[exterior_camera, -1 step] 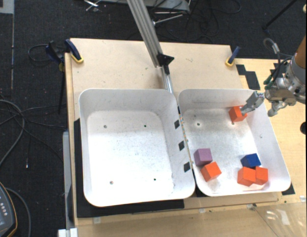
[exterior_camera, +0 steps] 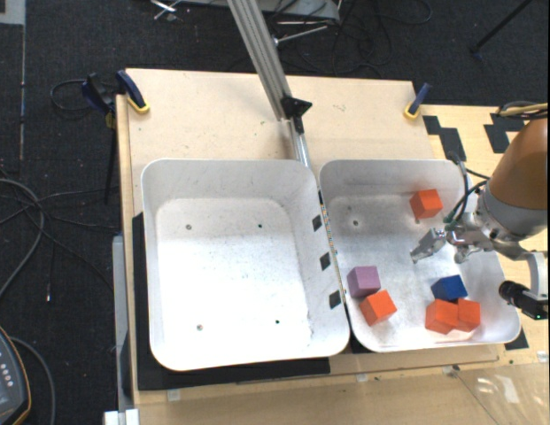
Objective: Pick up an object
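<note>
the pair of orange foam blocks lies nearest the camera, touching each other at the front corner of the right white plastic bin. just behind that pair sits a small dark blue block. toward the bin's left wall, a pale purple cube and a single orange cube touch corner to corner. a lone orange cube rests near the bin's back wall, well apart from the rest.

the grey two-finger gripper hangs over bare floor in the middle of the bin, between the lone cube and the blue block; whether its fingers are spread or closed i cannot tell, and nothing shows between them.

the risk, as i judge it: a descent from here meets only bare bin floor. going for the crowded blocks could shove a neighbour or pinch two at once. the lone cube looks the safest pick, though the back wall could crowd a finger.
</note>
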